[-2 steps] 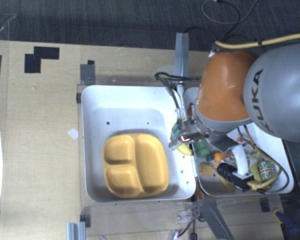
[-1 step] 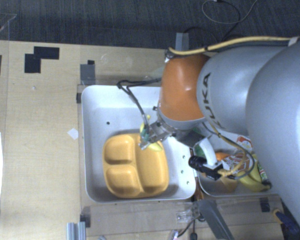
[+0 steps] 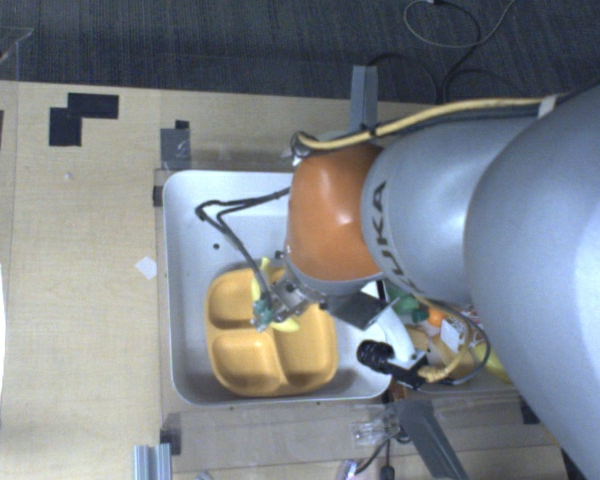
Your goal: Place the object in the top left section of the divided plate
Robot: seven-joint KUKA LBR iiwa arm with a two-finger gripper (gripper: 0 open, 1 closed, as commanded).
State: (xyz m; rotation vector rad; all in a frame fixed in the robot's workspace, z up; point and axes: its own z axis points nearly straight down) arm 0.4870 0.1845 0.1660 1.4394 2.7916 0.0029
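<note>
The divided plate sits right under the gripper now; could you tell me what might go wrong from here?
1. The gripper sits over the ridge where the yellow divided plate splits into sections, so a release might drop the object into the wrong one.
2. The arm hides much of the plate's right side, making the placement hard to confirm.
3. A black cable loops over the white bin beside the gripper and could snag.

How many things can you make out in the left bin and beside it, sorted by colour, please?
Yellow: 1, the divided plate in the white bin.
Green: 1, a small item at the pincer over the plate; whether it is gripped cannot be told.
Mixed colours: a few small items under the arm, too hidden to count.
Total clearly countable: 2.
</note>
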